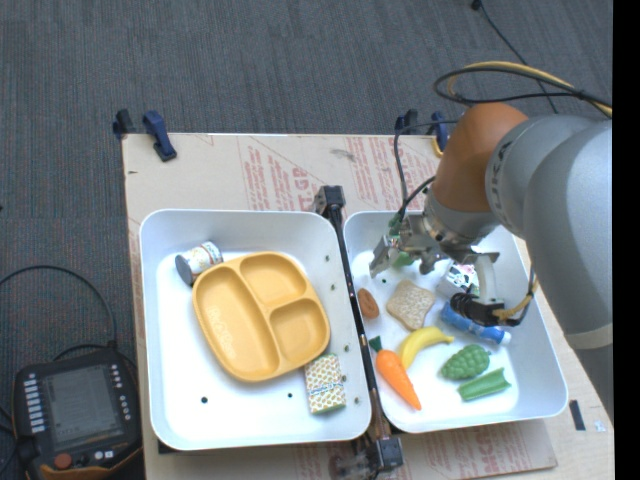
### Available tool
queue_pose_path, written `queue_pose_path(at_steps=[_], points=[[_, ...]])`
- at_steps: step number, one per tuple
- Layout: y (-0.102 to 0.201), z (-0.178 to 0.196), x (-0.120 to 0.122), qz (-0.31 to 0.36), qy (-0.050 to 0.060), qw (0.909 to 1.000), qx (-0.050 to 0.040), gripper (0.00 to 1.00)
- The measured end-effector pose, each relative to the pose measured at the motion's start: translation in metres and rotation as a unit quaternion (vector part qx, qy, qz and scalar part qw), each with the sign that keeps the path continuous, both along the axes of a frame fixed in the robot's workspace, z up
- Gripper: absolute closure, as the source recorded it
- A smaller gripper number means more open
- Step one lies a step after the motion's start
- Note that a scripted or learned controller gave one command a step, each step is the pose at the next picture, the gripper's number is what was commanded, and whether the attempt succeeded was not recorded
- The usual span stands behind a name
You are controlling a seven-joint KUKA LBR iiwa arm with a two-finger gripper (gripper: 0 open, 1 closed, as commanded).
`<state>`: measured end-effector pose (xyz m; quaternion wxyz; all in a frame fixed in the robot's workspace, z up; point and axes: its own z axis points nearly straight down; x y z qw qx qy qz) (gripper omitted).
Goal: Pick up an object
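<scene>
The grey arm with its orange band (478, 158) reaches in from the right and hangs over the upper part of the right white bin (545, 393), its pincer (408, 258) low above the bin floor near the divider between the two bins; whether the pincer is spread or pressed together cannot be told, since the wrist covers it (nothing shows gripped in it). Just below the pincer lies a pale square cracker-like piece (411, 304), with a small brown oval piece (368, 303) to its left and a blue bottle-shaped object (472, 325) to its right. Further down sit a yellow toy banana (423, 343), an orange toy carrot (396, 377), a bumpy green round toy vegetable (466, 362) and a flat green pod-shaped piece (484, 386). In the left white bin (160, 368) a yellow three-compartment plastic plate (261, 314) lies at a slant, with a small white-and-grey canister (197, 261) touching its upper left edge and a small patterned box (325, 383) at its lower right corner. Both bins rest on a cardboard-topped counter (250, 163).
</scene>
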<state>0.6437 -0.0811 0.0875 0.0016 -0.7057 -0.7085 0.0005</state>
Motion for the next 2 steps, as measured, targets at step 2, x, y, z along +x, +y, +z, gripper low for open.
queue_pose_path(at_steps=[2], points=[[-0.0048,0.0002,0.0002,-0.001,0.000,1.0000,-0.0001,0.00]])
